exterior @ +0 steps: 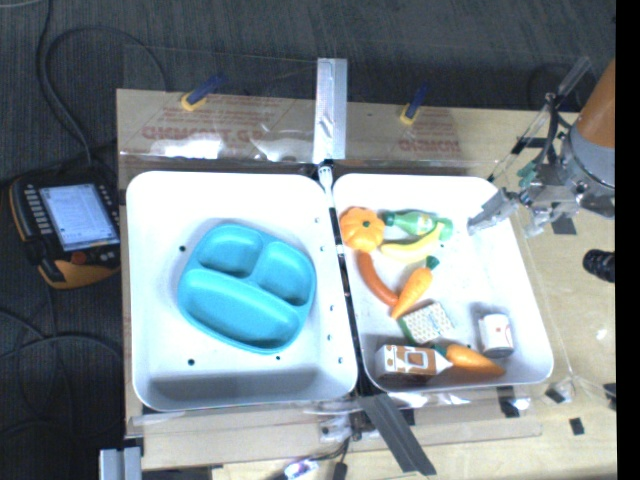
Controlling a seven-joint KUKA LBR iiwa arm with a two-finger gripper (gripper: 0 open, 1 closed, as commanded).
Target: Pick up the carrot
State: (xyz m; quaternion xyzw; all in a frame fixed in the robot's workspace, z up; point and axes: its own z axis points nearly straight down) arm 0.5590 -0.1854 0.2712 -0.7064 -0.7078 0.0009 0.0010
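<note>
You had the two-finger gripper [508, 211] hovering over the right white plastic bin [530, 298] at its two o'clock corner, fingers spread wide and holding nothing. The short orange toy carrot with a green top [416, 287] lay near the bin's centre, tilted, well apart from the gripper at about seven o'clock. A blue three-compartment plastic tray [245, 284] sat in the left white bin [150, 298].

Bench [230, 118] bearing two white bins.
Left bin [150, 298] and right bin [530, 318] sit touching, spanning the bench's middle.
</note>
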